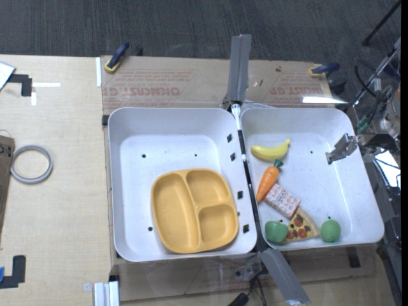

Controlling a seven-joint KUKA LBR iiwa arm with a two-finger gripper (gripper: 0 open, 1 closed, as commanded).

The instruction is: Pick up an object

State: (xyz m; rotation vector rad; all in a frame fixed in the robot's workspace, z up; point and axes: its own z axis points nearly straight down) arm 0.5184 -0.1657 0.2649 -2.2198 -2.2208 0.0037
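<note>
So going left to right: the left bin (pixel 127 171) just has a yellow divided plate (pixel 194 209), and the right bin (pixel 357 190) has the pickable stuff bunched at its left and near side, namely a banana (pixel 271 150), carrot (pixel 268 180), wafer block (pixel 282 200), pizza slice (pixel 301 227) and two green balls (pixel 276 231). The pincer (pixel 342 148) hangs at the right bin's far right edge with nothing in it, well apart from the toys, and I can't tell how wide it stands. Looks like the approach step to me, so next it needs to swing left over one toy and drop down.

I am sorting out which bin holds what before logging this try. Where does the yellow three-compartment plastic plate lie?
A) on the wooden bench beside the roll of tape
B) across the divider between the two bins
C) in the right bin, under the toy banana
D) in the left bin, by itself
D: the yellow three-compartment plastic plate lies flat in the left white bin, apart from the toy food in the right white bin.
</note>
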